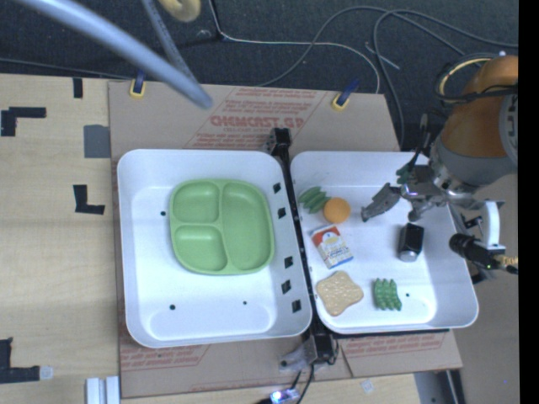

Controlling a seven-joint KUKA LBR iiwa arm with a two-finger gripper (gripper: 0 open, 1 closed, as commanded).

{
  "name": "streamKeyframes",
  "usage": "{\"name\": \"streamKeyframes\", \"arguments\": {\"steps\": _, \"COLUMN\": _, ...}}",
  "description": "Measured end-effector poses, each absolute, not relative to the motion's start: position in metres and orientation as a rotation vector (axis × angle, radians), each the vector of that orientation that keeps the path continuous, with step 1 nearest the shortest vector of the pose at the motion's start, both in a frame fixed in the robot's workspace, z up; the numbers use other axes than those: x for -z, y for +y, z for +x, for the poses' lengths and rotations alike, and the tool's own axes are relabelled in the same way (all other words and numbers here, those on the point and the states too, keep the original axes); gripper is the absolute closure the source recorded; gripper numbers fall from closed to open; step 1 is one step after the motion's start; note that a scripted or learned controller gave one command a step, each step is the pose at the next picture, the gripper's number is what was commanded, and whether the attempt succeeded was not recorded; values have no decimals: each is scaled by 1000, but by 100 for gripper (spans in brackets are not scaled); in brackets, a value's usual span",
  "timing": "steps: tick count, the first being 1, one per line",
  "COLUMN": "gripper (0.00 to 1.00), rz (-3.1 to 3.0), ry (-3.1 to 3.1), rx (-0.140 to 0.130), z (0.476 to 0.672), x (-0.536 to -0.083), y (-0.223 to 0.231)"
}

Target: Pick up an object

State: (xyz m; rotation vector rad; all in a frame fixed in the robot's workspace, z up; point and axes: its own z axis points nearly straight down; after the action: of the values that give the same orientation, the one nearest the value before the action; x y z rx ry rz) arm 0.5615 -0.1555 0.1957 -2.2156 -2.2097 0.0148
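My gripper [396,222] hovers over the right bin [446,310], near its middle right, with the grey arm and its orange band [493,74] coming in from the right. Its two dark fingers are spread: one finger [379,203] points left toward the orange, the other [410,241] hangs lower. It is open with nothing between them. Left of it lie a small orange ball [337,209], a green ribbed vegetable [312,198] and a red-and-white carton [333,246]. A slice of bread [338,293] and a small green item [386,294] sit nearer the front.
The left bin [143,310] holds a green divided plate [223,226]. A black divider with clips [290,225] runs between the bins. Cables [354,32] trail across the dark floor behind the bench.
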Motion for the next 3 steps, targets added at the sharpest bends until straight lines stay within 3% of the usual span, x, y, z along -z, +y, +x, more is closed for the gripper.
{"name": "streamKeyframes", "arguments": {"steps": 1, "gripper": 0, "rz": -2219, "ry": -2222, "rx": -2, "z": 565, "x": -203, "y": -155}}
{"name": "streamKeyframes", "arguments": {"steps": 3, "gripper": 0, "rz": -2223, "ry": -2221, "rx": 0, "z": 557, "x": -91, "y": -154}}
